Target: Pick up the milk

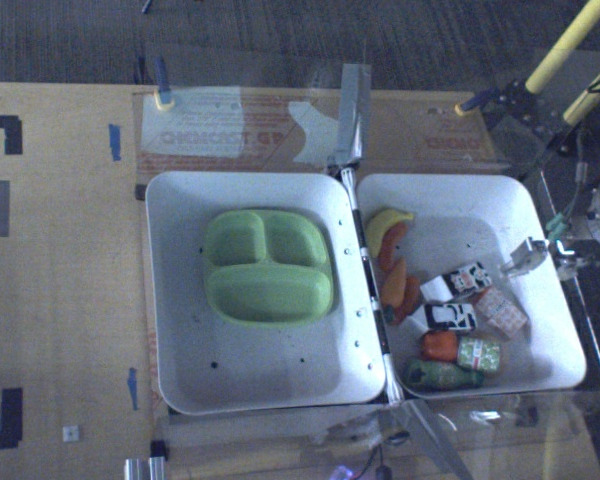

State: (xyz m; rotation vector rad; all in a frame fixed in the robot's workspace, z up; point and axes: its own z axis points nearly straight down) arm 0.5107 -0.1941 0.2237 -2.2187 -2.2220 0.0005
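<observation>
Two small white cartons with black cow patches lie in the right bin point(540, 213). One milk carton point(464, 279) is tilted near the bin's middle, and the other milk carton point(450, 316) lies just below it. The gripper point(528, 256) reaches in at the bin's right rim, a metallic tip to the upper right of the upper carton. A short gap of bare bin floor separates it from that carton, and nothing shows in its hold.
The right bin also holds a banana point(388, 226), orange and red toy vegetables point(396, 286), a pink packet point(503, 314), a green can point(479, 354), a tomato point(439, 345) and a cucumber point(441, 375). A green divided plate point(268, 266) sits in the left bin point(180, 348).
</observation>
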